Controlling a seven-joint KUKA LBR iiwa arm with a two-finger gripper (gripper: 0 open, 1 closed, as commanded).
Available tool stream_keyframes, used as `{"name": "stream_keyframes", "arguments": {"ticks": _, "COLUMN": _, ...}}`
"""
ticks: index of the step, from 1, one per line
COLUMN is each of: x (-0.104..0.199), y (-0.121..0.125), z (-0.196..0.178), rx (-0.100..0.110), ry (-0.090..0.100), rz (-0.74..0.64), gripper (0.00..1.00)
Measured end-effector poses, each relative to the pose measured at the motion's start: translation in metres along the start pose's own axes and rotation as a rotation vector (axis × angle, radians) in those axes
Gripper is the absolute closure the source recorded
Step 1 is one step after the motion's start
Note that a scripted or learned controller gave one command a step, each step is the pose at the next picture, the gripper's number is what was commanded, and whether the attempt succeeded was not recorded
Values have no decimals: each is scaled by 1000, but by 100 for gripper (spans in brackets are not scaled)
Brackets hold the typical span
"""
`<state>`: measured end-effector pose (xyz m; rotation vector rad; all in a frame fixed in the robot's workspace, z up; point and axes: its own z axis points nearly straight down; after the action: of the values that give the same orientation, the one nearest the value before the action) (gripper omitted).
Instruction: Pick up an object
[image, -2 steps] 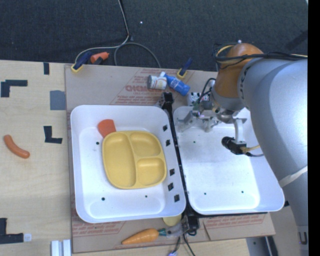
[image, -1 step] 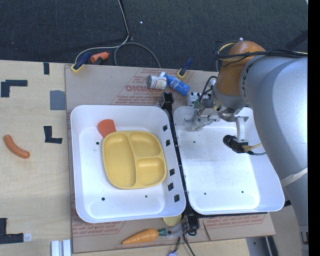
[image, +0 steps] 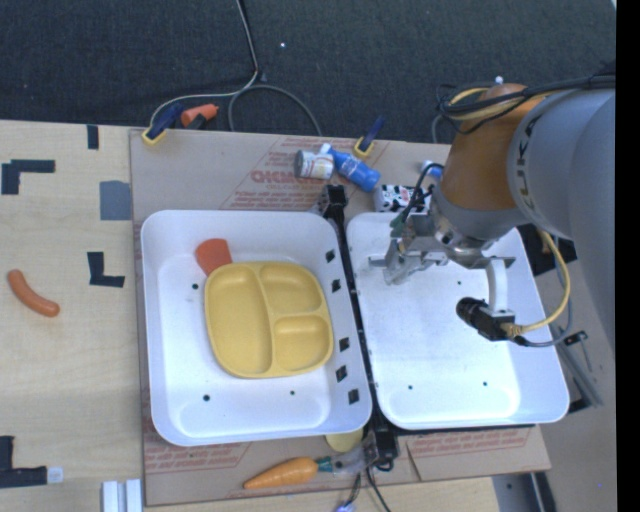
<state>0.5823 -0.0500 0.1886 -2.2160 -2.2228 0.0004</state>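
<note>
A yellow divided plate (image: 268, 318) lies in the left white bin (image: 170, 400). A small orange-red block (image: 212, 254) sits at the plate's far left corner, touching its rim. My gripper (image: 405, 258) hangs low over the far left part of the right white bin (image: 460, 400), close to the divider between the bins. The grey arm with its orange band (image: 480, 160) comes in from the right and hides the bin's far right corner. I see nothing held at the gripper.
Outside the bins, a small white bottle (image: 315, 162) and a blue object (image: 357, 170) lie on the cardboard behind them. A toy carrot (image: 285, 472) lies in front, a toy sausage (image: 32, 293) far left. A black cable (image: 545, 320) loops beside the wrist.
</note>
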Motion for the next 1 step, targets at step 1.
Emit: {"name": "stream_keyframes", "arguments": {"ticks": 1, "x": 74, "y": -20, "z": 5, "rx": 1, "ry": 0, "rz": -4, "gripper": 100}}
